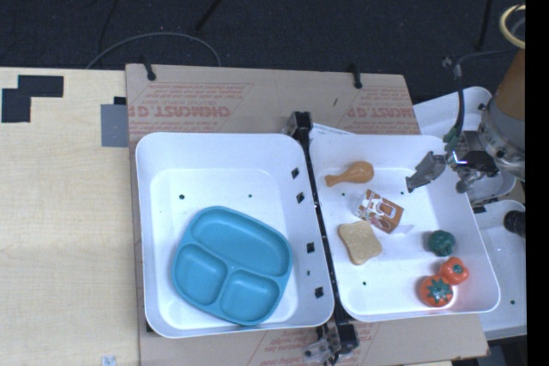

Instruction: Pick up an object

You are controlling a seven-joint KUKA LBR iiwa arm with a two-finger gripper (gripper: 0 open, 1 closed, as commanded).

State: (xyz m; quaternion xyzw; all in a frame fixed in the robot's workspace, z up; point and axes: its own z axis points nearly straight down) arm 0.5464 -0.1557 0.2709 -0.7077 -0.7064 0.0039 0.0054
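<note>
Two open fingers of the gripper (446, 171) hang over the right bin (403, 304), near the toy chicken leg (350, 175), which looks light, hard and smooth, so grab its thin end.

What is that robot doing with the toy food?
The robot arm reaches in from the right, and its gripper hangs over the right bin with nothing between its fingers. It has not picked anything up yet. Lying in that bin are a chicken leg, a small carton, a slice of bread, a green ball and two tomatoes. The left bin holds a blue plate.
</note>
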